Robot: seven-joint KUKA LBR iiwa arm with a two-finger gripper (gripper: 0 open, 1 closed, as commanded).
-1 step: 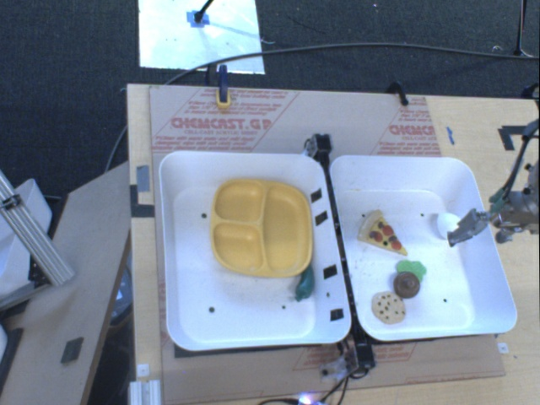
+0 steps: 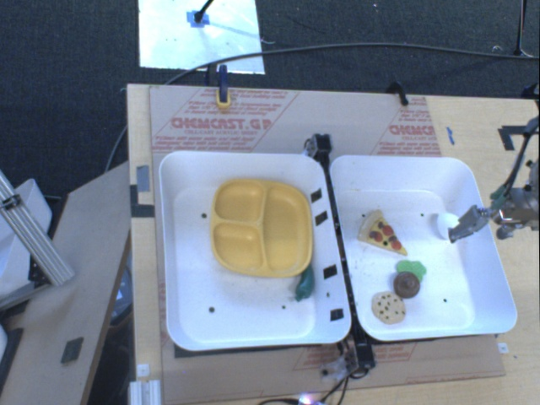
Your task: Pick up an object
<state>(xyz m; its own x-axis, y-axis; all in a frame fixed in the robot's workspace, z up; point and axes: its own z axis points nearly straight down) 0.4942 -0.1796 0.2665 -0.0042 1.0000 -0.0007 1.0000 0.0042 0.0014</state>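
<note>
1. White plastic forms both bins. The right bin (image 2: 472, 310) holds the candidate items: a pizza slice toy (image 2: 384, 231) near its centre-left, a brown-and-green toy (image 2: 408, 281) toward 6 o'clock of the bin, and a cookie toy (image 2: 389, 308) just beyond that at 7 o'clock.
2. The gripper (image 2: 464, 224) sits at 3 o'clock of the right bin, near its wall. Jaw state cannot be told: the tip is small and blurred. Nothing is visibly held.
3. Risk: the gripper is well apart from all three items. A descent here would likely close on bare bin floor.
4. Risk: the pizza slice toy and cookie toy lie flat. Fingers may slide over them.
5. Risk: closeness to the wall could cause a collision.
6. The left bin (image 2: 190, 310) holds a yellow divided plate (image 2: 260, 226) and a green item (image 2: 304, 285) at its 5 o'clock edge.
</note>
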